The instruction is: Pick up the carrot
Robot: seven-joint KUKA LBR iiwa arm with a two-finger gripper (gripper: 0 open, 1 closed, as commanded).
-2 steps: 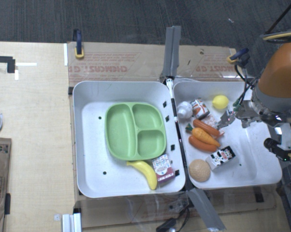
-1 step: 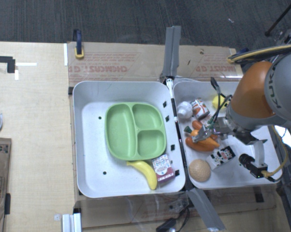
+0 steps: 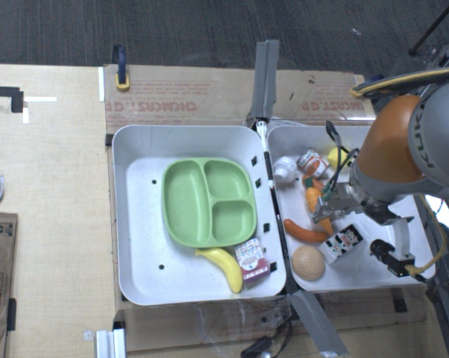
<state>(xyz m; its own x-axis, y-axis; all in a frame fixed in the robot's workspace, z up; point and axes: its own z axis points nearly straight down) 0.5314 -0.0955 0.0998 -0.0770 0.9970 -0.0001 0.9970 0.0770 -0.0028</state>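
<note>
Carrot (image 3: 313, 198) lies in the right bin (image 3: 359, 274), among clutter, just above a hot dog (image 3: 306, 233). Gripper (image 3: 326, 209) sits low right beside it, apparently placed for the grab. Claw state: cannot tell, arm (image 3: 392, 151) hides it. Left bin (image 3: 135, 222) holds a green tray (image 3: 181, 200).

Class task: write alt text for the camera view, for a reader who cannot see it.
A grey and orange robot arm's tool hovers low over the right bin, by a carrot, a hot dog, and other small items. The left bin holds a green divided plate, a banana and a small packet.
</note>
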